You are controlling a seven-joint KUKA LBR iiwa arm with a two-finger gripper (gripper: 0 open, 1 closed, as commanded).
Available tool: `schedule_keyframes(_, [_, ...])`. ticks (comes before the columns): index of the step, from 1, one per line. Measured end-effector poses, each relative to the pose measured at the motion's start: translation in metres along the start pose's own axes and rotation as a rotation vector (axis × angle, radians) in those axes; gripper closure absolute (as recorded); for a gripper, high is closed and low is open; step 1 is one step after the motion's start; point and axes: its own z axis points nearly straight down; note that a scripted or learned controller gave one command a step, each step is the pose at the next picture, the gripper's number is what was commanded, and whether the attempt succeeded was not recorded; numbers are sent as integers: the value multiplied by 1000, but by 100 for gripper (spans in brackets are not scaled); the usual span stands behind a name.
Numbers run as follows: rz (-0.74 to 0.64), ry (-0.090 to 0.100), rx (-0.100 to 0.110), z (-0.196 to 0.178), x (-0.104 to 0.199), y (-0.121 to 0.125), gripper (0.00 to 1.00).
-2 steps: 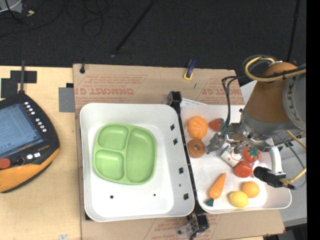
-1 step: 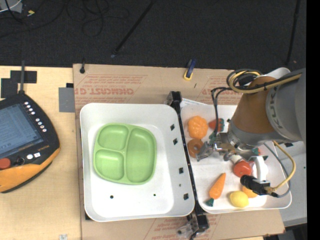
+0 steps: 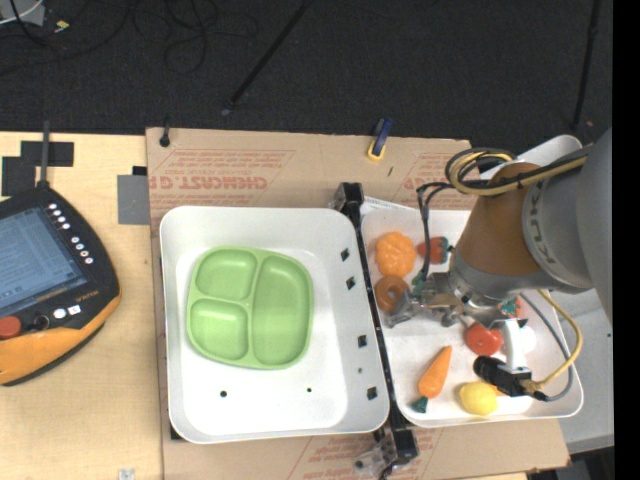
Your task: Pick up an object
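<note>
End effector (image 3: 405, 306) was low in right bin (image 3: 560, 408), touching the brown donut-like toy (image 3: 390, 293); finger state couldn't be told. Should've centred on the toy, clear of orange (image 3: 395, 253).

My wrist covers my pincer (image 3: 432, 303), so its grip is unreadable; my arm (image 3: 560, 223) runs off the right edge, hiding part of the right bin (image 3: 560, 408).
</note>
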Motion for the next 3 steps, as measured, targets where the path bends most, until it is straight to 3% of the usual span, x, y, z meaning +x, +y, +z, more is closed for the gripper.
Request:
schedule_keyframes(1, [7,0,-1,-12,-2,0,100])
schedule_keyframes(3, [3,-1,-7,-108,-6,-9,100])
